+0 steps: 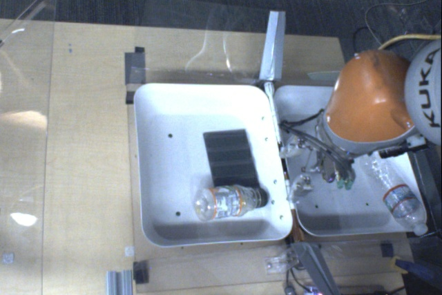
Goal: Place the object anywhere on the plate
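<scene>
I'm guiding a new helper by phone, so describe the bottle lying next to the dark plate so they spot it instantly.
Find the left white bin. Near its front wall, a clear plastic bottle lies on its side, touching the black ribbed plate. Its orange label and dark cap distinguish it from the bottle in the right bin.

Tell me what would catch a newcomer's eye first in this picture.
The arm's big orange band dominates, hanging over the right white bin. Next comes the clear plastic bottle with an orange label lying on its side in the left white bin, touching the near end of a black ribbed rectangular plate.
</scene>
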`<state>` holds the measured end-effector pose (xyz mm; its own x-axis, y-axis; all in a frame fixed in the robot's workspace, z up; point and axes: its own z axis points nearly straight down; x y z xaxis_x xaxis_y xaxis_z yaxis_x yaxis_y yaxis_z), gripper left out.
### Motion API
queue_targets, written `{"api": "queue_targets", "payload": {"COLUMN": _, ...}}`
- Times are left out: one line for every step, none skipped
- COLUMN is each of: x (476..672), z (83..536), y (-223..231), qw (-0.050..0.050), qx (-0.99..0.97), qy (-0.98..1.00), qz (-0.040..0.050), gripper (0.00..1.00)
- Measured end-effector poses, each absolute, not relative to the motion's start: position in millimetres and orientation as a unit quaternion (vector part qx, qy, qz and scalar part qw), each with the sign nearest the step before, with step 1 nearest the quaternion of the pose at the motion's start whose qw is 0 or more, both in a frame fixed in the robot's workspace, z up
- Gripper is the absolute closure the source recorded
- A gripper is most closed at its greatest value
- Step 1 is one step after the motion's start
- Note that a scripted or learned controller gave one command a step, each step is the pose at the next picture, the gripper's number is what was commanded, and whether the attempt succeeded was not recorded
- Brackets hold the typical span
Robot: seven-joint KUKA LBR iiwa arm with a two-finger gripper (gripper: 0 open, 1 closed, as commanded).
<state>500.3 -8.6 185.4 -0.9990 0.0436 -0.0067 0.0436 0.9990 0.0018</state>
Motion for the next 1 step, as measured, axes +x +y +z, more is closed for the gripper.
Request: {"api": "queue_targets", "payload": {"x": 562.6, "z": 186.1, "y": 47.0, "qw": 0.005, "qx": -0.097, "qy": 0.995, "qz": 0.0014, "gripper": 0.00}}
